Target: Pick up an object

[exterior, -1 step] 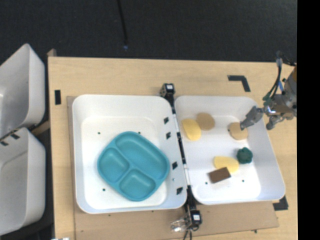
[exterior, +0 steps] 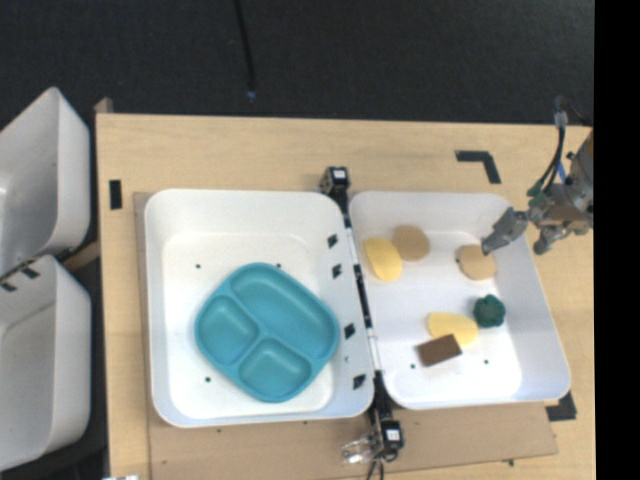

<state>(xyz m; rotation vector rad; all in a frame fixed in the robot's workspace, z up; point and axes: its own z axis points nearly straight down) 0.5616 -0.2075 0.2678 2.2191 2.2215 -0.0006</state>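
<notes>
Small brown rectangular block (exterior: 438, 350) lies at the right white bin's (exterior: 530, 368) six o'clock; the hand (exterior: 525, 230), spread wide and empty, hovers at three o'clock beside a tan round disc (exterior: 476, 262); nothing is lifted yet.

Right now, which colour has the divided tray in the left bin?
The divided tray is turquoise blue, seen clearly in the camera view, lying in the white left bin.

Arm: reaching in from the right edge, only its wrist end showing.
Gripper (exterior: 524, 231): hanging low, two grey fingers (exterior: 503, 232) splaying apart, pointing left and downward.
</notes>
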